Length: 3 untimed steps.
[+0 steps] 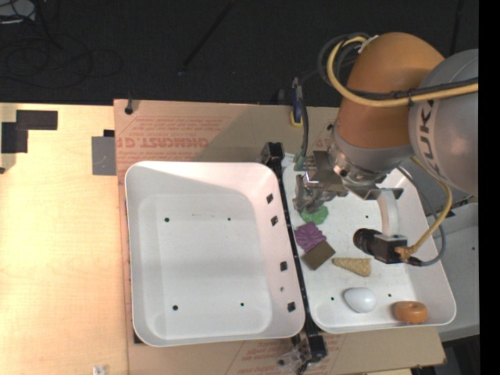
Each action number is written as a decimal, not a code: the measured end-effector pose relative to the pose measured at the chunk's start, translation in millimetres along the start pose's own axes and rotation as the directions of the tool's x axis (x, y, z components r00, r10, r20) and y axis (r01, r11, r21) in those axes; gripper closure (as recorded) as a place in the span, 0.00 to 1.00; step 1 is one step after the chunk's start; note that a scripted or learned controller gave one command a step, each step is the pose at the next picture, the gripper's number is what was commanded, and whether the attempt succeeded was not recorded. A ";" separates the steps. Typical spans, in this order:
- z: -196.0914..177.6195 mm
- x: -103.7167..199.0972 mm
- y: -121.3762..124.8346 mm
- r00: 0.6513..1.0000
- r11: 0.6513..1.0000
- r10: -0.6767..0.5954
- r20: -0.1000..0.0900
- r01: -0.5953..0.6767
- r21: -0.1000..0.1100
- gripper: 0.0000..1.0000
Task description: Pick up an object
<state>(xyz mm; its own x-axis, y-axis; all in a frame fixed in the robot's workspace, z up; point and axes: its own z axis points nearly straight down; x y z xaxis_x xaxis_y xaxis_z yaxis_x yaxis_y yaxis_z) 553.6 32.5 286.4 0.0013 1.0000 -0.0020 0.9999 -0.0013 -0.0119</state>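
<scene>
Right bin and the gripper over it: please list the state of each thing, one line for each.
gripper: low in the right bin, at the green object
green object: under the gripper, not seen lifted
purple object: lying, touching the brown block
cone-shaped piece: lying on its side
white egg: lying loose
orange ring: lying flat near the corner

A robotics lab: industrial arm [406,108] above white bins [148,248], loose cables [47,22].

Left bin [203,248]: smooth white plastic, faint sheen. Bench [55,248]: pale, matt wood. Sheet [195,135] beneath bins: brown matt cardboard with red print. Arm [391,84]: glossy orange band, smooth grey casing. Hand [312,190]: bright bare metal. White egg [360,299]: smooth.
</scene>
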 end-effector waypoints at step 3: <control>-220.9 -19.3 -49.0 1.000 1.000 0.008 -0.001 -0.008 -0.016 1.00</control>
<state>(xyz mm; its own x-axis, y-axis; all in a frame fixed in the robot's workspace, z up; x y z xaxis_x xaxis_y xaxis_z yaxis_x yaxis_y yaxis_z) 507.1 13.7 507.9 0.0090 1.0000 -0.0013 1.0000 -0.0090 0.0042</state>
